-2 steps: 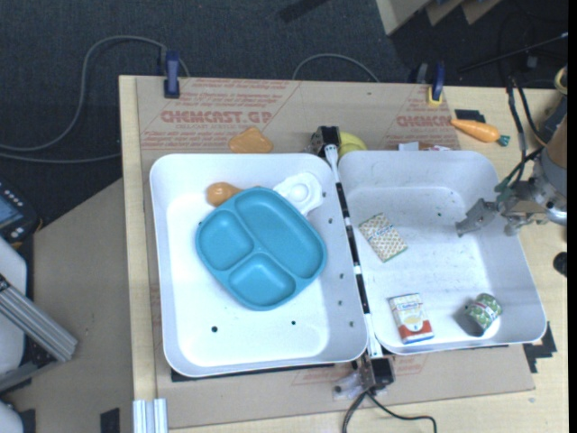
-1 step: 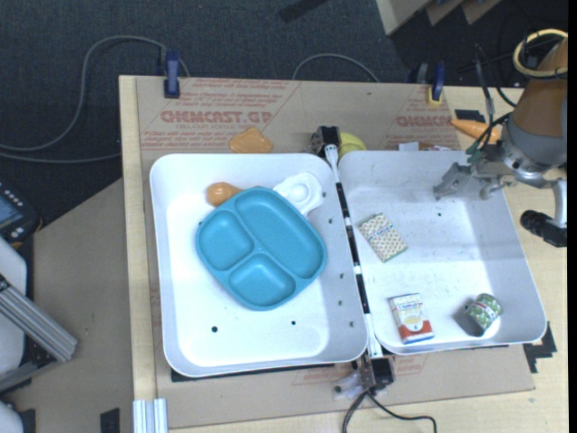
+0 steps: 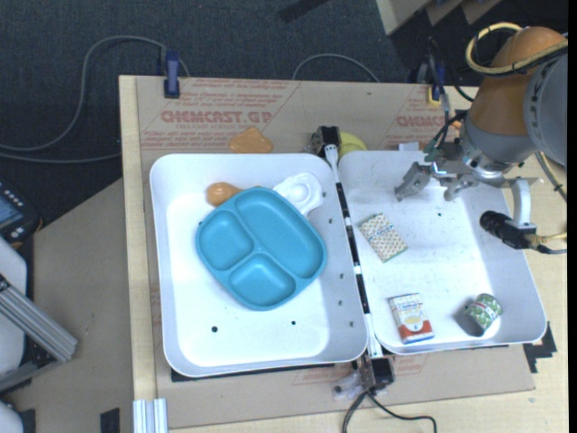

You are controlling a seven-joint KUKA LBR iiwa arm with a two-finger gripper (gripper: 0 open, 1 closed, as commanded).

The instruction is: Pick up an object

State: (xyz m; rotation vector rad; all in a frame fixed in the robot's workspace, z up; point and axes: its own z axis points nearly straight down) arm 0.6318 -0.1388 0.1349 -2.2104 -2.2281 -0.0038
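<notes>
My gripper [image 3: 435, 184] hangs over the far part of the right bin [image 3: 451, 242], its fingers spread open with nothing between them. Below it and to the left lies a patterned sachet [image 3: 383, 236]. Near the bin's front edge sit a small red and white carton [image 3: 411, 317] and a green wrapped item [image 3: 482, 312]. In the left bin [image 3: 180, 314] a blue divided tray [image 3: 261, 246] lies beside an orange item [image 3: 221, 191] and a white cup-like piece [image 3: 299, 190].
An orange block [image 3: 250, 140] and a yellow object [image 3: 348, 142] lie on the bench behind the bins. A black clamp [image 3: 325, 138] sits at the divider's far end. Cables run along the bench's back edge.
</notes>
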